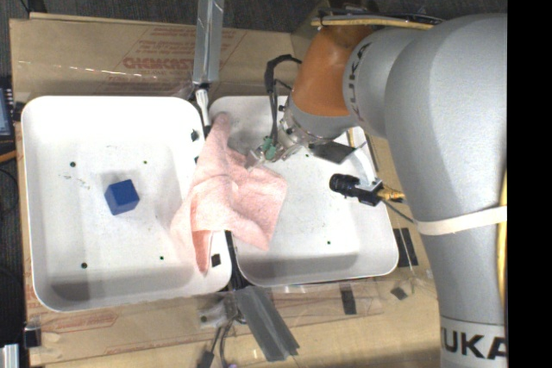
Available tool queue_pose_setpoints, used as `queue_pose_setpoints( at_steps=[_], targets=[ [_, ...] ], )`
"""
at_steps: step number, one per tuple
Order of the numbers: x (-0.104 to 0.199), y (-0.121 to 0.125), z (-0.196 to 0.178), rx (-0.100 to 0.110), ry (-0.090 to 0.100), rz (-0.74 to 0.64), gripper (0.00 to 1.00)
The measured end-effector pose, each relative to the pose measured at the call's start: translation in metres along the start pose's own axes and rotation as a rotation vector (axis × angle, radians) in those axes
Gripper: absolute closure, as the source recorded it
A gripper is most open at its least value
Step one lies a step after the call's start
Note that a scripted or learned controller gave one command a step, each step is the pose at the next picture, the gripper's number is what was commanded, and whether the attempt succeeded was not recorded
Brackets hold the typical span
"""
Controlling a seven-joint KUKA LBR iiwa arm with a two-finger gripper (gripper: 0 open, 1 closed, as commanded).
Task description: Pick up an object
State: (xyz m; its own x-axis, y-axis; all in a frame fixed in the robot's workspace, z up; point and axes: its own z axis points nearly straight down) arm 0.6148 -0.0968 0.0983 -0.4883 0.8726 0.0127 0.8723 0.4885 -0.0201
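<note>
Your gripper (269, 151) is hovering over the pink cloth (231, 196) draping across both bins' shared edge. You cannot tell how it is set. A blue cube (122, 196) is sitting in the left bin (52, 125).

Two bins sat side by side on the counter (78, 43). In the left bin (52, 271) a cube (122, 196) lay near the middle of the floor, well apart from the walls. A cloth (231, 196) was draped across the divide between the bins, part hanging into the left bin, most of it spread in the right bin (345, 258). The arm (431, 116) reached in from the right above the right bin, and its pincer (269, 152) was at the cloth's upper edge.
</note>
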Motion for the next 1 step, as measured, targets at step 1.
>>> queue_pose_setpoints(
  at_steps=[1],
  targets=[
    [0.0001,0.0000,0.0000,0.000,0.000,0.000,0.00]
  ],
)
